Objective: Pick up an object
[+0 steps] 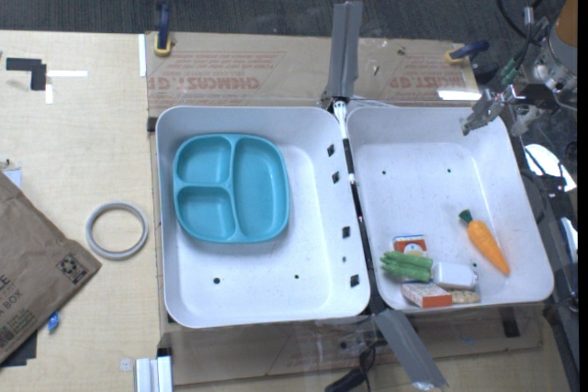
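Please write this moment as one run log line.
gripper: above right bin far right corner | holding: nothing seen | carrot: in right bin | plate: left bin

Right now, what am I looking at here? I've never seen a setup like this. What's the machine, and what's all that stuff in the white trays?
One camera looks down from above on a bench with two shallow white bins. The left bin holds a blue divided plate. The right bin holds a toy carrot, a green toy vegetable and some small boxes. The machine is a robot arm entering at the upper right; its gripper hangs by the right bin's far corner, with nothing visibly in it. A tape ring lies on the bench.
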You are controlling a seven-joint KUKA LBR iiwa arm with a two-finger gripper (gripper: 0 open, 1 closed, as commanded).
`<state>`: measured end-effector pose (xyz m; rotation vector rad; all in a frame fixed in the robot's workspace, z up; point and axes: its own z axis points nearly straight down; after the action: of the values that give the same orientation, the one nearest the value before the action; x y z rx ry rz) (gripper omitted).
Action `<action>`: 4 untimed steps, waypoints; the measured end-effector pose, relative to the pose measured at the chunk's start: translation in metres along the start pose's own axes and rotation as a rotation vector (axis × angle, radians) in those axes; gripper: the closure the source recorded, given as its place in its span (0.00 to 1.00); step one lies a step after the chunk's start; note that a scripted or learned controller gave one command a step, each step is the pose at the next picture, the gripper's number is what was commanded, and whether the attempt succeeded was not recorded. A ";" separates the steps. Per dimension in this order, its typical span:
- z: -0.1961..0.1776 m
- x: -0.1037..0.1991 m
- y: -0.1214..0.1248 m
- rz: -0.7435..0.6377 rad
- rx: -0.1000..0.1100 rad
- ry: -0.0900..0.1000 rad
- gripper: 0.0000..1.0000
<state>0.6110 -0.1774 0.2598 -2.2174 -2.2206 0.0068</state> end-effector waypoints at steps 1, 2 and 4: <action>0.111 -0.045 -0.050 -0.070 0.000 0.002 0.00; 0.171 -0.038 -0.091 -0.118 -0.004 0.011 0.00; 0.172 0.025 -0.064 0.050 -0.001 0.001 1.00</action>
<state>0.5457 -0.1528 0.0884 -2.2721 -2.1652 0.0048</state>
